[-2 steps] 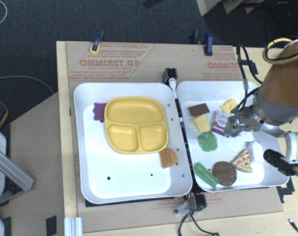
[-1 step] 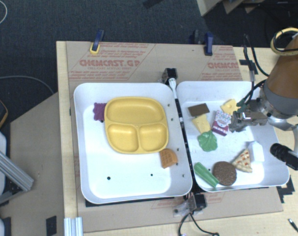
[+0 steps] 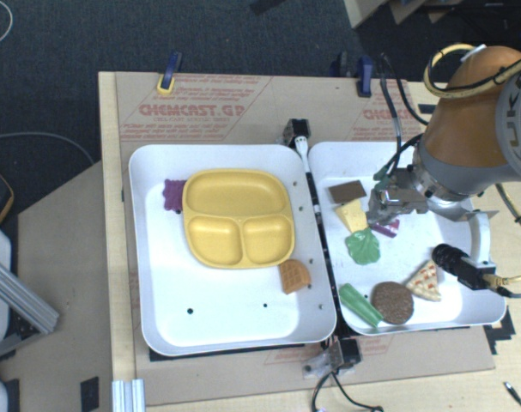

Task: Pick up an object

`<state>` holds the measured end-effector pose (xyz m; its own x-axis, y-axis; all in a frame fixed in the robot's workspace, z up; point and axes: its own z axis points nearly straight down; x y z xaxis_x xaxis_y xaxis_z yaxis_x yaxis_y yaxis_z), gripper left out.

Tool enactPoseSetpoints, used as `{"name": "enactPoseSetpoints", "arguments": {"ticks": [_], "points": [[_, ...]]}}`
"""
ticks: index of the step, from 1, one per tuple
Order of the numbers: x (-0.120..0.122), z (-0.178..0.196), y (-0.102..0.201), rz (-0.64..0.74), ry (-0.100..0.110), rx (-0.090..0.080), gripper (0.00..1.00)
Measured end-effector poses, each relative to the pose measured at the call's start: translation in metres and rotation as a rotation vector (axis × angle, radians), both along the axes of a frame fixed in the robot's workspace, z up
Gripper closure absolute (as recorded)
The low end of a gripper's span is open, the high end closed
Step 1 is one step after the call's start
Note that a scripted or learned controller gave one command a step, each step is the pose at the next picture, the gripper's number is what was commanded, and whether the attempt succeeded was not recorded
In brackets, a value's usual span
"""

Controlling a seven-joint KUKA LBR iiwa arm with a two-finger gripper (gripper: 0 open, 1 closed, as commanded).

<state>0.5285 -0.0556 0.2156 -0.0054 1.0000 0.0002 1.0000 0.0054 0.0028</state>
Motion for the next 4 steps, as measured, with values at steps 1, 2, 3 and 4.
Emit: {"name": "enactPoseSetpoints", "arguments": {"ticks": [1, 2, 3, 4], "points": [[0.020, -0.002, 0.045, -0.001, -0.001, 0.000, 1.00], [0.026, -0.001, 0.055, -0.003, 0.000, -0.001, 1.00], [0.019, 0.019, 0.054, -0.005, -0.002, -0.001, 1.00], [0.020, 0.018, 0.050, -0.006, 0.000, -0.002, 1.00]]}}
